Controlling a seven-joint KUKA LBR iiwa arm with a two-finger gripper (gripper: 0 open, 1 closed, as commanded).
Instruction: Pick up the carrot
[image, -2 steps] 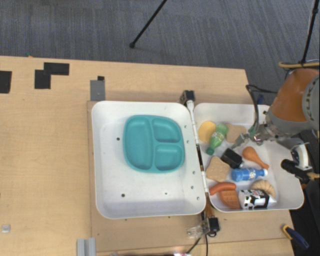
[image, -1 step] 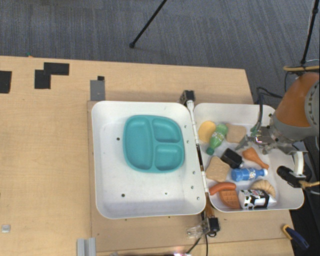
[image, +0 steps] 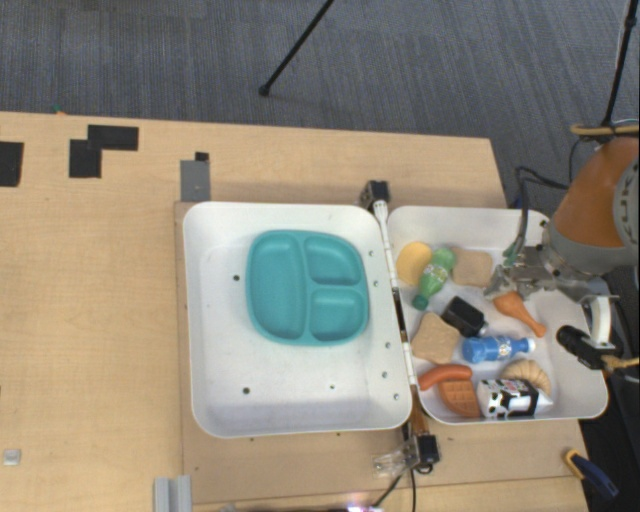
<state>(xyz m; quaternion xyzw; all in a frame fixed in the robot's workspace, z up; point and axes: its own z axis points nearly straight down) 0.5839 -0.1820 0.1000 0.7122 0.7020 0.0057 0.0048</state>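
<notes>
Right now gripper (image: 512, 283) at carrot (image: 520, 309) top end; finger spread unclear.

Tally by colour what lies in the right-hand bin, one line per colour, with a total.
Orange: 3, carrot, sausage, waffle piece
Yellow: 1, lemon
Green: 1, bottle
Blue: 1, bottle
Black: 1, block
Tan: 3, two bread slices, croissant
Black-and-white: 1, can
Total: 11
</notes>
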